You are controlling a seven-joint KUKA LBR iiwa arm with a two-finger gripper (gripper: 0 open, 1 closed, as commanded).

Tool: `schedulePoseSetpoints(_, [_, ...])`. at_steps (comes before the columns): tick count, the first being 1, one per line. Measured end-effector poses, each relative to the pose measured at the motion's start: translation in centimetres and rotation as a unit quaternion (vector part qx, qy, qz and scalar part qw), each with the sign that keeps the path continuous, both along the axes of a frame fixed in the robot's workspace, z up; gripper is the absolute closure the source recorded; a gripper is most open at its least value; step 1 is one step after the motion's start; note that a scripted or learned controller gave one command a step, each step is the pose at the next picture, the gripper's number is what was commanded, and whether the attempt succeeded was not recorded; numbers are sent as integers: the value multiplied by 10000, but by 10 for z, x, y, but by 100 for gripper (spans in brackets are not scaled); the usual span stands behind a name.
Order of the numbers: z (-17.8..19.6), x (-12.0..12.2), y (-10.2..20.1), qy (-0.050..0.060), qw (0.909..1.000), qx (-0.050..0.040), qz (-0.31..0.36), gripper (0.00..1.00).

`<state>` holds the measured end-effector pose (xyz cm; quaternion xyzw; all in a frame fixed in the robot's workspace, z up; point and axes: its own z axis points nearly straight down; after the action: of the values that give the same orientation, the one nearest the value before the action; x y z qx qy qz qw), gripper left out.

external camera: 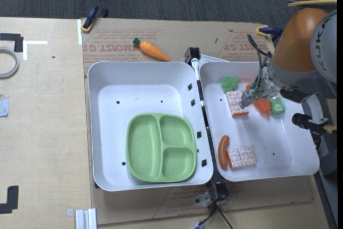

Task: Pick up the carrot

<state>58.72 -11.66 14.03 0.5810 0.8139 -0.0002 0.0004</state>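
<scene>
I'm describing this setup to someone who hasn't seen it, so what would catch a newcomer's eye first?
Probably the green divided plate sitting in the left bin, and the grey arm with its orange band reaching into the right bin. There the gripper hangs over small toy foods, while an orange carrot lies outside on the cardboard behind the left bin.

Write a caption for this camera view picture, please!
Grey arm's gripper hovers in the right white bin while the orange toy carrot lies outside on the cardboard.

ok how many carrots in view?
2. One carrot lies on the cardboard behind the left bin; a second carrot is in the right bin by the gripper. The arm may hide more.
</scene>
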Motion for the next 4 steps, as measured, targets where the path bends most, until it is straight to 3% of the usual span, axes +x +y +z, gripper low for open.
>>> schedulePoseSetpoints(1, [91, -24, -29, -5, 9975, -3, -704, 100])
schedulePoseSetpoints(2, [-48, -80, 3, 3, 9992, 4, -401, 100])
schedulePoseSetpoints(3, [-48, -80, 3, 2, 9992, 4, -401, 0])
schedulePoseSetpoints(4, [-48, 6, -7, -6, 9995, 0, 304, 0])
